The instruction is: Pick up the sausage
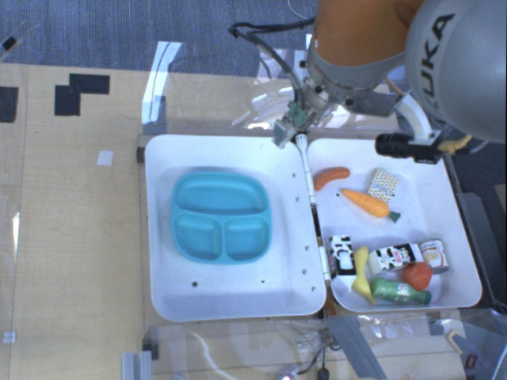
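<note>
The arm (pixel 412 46) reaches in from the right, over the far edge of the desk (pixel 71 236), its orange band above the seam between the two bins. The claw (pixel 290 127) hangs at the far end of that seam, just above the bins' far rims. It is too small and blurred to tell how it stands, and nothing shows in its grip.

The sausage (pixel 330 177) lies in the right bin (pixel 459 212), near that bin's far left corner, close to the seam and a little nearer the camera than the claw. It is apart from the claw. Just beside it, toward the bin's middle, lies a carrot (pixel 367 203), and a small patterned box (pixel 383 184) sits near the carrot's far side.

Along the right bin's near edge sit a milk carton (pixel 394 256), a can (pixel 432 255), a tomato (pixel 417 275), a green bottle (pixel 400 292), a banana (pixel 361 274) and a black-and-white carton (pixel 341 256), crowded together.

The left bin (pixel 166 291) holds a blue tray (pixel 221 217) with three compartments, near its middle.
</note>
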Controlling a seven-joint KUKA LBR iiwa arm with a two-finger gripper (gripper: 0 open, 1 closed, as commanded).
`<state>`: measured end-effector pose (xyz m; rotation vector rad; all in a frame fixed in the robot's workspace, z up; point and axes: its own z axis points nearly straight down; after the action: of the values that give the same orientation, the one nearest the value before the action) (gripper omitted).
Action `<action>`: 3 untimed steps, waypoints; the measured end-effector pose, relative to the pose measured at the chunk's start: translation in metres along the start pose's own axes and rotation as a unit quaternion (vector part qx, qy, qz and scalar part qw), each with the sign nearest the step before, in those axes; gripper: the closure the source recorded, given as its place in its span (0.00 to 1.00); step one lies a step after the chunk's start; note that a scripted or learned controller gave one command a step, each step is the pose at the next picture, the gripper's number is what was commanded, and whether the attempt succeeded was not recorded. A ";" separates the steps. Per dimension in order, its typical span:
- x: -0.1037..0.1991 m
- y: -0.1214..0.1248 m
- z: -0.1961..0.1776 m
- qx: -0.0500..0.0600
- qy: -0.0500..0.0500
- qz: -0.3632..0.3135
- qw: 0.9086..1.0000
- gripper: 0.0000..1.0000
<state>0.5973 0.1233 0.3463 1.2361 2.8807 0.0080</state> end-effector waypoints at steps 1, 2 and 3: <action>0.013 0.055 -0.050 -0.001 0.000 -0.094 0.996 1.00; 0.041 0.121 -0.020 0.000 0.001 -0.116 0.993 1.00; 0.039 0.122 0.019 0.000 0.000 -0.115 0.993 1.00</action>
<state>0.6589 0.2362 0.3283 0.8968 3.0039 0.0072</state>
